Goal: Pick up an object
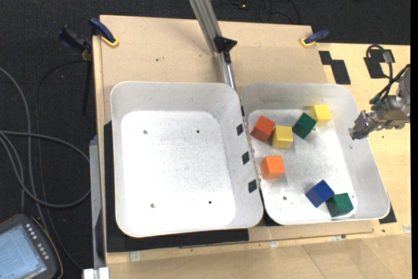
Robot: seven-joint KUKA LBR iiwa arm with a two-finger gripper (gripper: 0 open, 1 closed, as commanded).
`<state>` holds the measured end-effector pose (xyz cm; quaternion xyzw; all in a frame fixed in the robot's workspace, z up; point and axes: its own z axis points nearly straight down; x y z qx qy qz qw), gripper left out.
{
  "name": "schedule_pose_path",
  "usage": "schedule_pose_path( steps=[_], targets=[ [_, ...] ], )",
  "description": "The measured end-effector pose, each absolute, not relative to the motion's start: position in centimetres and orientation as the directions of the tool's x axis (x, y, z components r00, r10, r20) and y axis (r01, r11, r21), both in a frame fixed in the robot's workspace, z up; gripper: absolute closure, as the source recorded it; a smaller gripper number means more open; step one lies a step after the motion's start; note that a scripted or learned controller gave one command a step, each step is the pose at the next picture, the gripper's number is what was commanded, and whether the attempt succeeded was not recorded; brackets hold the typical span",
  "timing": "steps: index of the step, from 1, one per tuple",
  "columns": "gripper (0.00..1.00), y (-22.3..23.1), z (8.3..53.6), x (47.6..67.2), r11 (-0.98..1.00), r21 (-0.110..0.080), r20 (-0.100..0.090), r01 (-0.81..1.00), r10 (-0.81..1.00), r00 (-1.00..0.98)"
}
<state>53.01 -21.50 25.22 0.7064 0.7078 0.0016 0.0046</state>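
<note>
Currently, by item:

Jaws: the jaws (pixel 358 131) sit at the right rim of the right bin, low over its upper right part; whether they are released or clenched I cannot tell, and no block shows between them.
Arm: the arm (pixel 398 104) comes in from the right edge, with cables looping above it.
Right bin: the right bin (pixel 366 166) carries all seven blocks.
Yellow pair: one yellow block (pixel 321 114) lies near the top, nearest to the jaws but apart from them; a second yellow block (pixel 283 136) lies lower left.
Green pair: a dark green block (pixel 304 125) lies just beside the upper yellow one, between the two yellows; another green block (pixel 340 204) rests by the bin's lower right corner.
Orange pair: an orange-red block (pixel 262 129) touches the lower yellow one on its left; an orange block (pixel 273 167) lies alone below them, near the bin's left wall.
Blue: the blue block (pixel 319 193) touches the lower green one.
Left bin: the left bin (pixel 173 153) stands edge to edge with the right one.
Worktop: the tan worktop (pixel 274 42) bears both bins, with clamps at its top corners.
Pole: a metal pole (pixel 199 0) slants down from the top to the gap between the bins.
</note>
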Motion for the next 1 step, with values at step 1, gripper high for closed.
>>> schedule_pose_path(
  steps=[1],
  targets=[
    [1.00, -21.52, 26.14, 53.11, 0.002, 0.003, -0.002, 1.000, 1.000, -0.002]
  ],
)
